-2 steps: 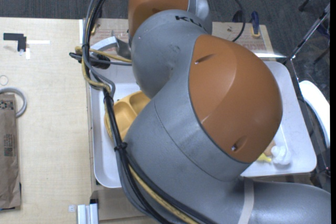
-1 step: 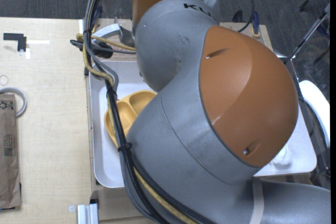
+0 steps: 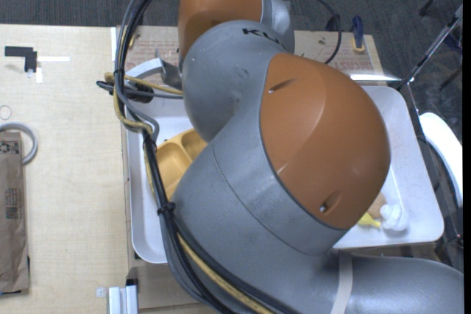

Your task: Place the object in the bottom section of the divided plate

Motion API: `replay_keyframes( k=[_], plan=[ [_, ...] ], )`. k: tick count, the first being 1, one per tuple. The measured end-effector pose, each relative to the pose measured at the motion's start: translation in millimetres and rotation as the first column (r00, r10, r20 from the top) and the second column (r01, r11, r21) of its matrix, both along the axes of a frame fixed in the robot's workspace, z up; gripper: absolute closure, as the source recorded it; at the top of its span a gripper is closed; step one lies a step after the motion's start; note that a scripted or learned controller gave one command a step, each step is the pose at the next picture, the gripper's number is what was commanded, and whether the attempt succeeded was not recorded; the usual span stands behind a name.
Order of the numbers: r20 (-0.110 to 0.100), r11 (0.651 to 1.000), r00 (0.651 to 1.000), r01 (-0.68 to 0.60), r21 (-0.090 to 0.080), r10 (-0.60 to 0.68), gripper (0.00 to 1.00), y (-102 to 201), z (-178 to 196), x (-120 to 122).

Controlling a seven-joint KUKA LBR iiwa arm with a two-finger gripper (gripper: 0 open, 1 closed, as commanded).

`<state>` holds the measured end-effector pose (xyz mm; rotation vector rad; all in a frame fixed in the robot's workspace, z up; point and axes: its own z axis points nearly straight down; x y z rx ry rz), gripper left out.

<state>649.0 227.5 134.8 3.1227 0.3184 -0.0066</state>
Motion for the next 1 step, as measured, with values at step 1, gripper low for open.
replay_keyframes(
  k=[1],
  plan=[
    [0.004, 1.000, 1.000, 0.000, 0.001, 0.000, 1.00, -0.4, 122.1, 2.6]
  ],
)
